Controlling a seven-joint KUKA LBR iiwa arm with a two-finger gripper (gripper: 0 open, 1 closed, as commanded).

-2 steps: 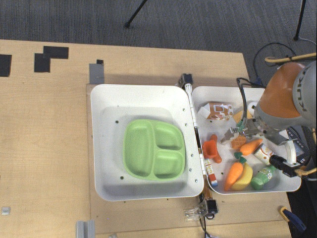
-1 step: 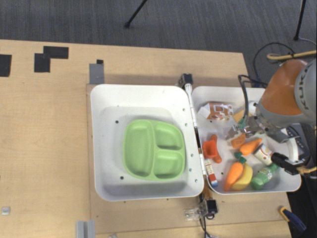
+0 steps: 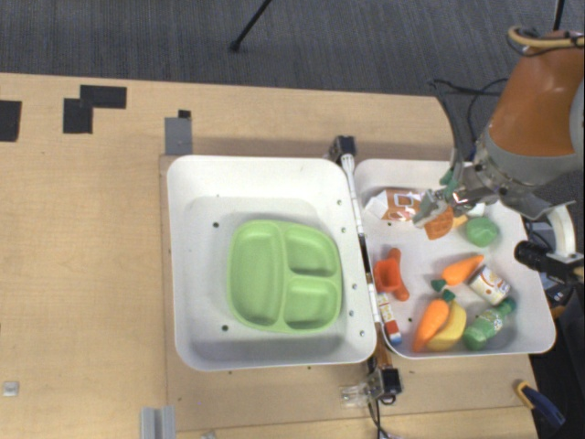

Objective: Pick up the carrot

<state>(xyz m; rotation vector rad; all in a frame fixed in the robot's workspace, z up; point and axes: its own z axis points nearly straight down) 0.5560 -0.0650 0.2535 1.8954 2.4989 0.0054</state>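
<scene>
Right bin (image 3: pixel 539 341) holds carrot (image 3: pixel 462 269); left bin (image 3: pixel 183 245) a green tray (image 3: pixel 283 275); gripper (image 3: pixel 437 205) state unclear.

I see the divided plate (image 3: pixel 281 275) in the left bin (image 3: pixel 196 245), the carrot (image 3: pixel 462 269) in the right bin (image 3: pixel 539 332), the gripper (image 3: pixel 441 208) above its far side.

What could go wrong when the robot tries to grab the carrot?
1. There look to be two carrots: one mid-bin, one pressed against a banana. The gripper might pinch the banana too.
2. The gripper hovers over an orange piece near the right bin's back, so it could grab that instead.
3. A small can touches the upper carrot and may get knocked.
</scene>
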